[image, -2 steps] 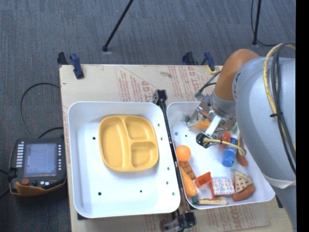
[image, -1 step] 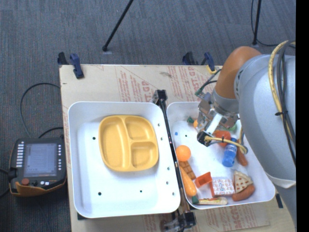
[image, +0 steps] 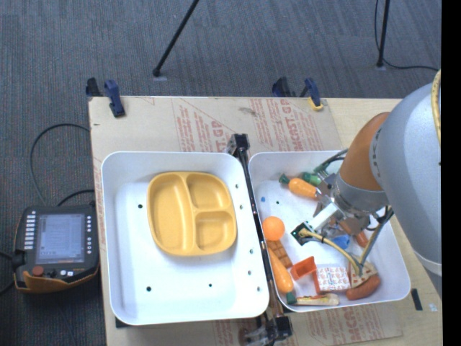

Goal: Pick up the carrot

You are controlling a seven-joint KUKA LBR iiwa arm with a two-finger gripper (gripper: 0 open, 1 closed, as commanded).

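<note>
The carrot (image: 302,187) is orange with a green top at its left end. It lies flat near the back of the right bin (image: 268,166). My gripper (image: 324,224) hangs over the middle of that bin, a little to the right of the carrot and nearer the front, apart from it. The grey wrist with its orange band (image: 360,166) hides the bin's right side. Nothing that I can make out hangs from the gripper.
An orange ball (image: 273,228), a long orange piece (image: 282,272), a red cup (image: 304,267), a printed white box (image: 331,277) and a sausage (image: 362,287) crowd the right bin's front. A yellow divided plate (image: 193,212) lies in the left bin (image: 115,265).
</note>
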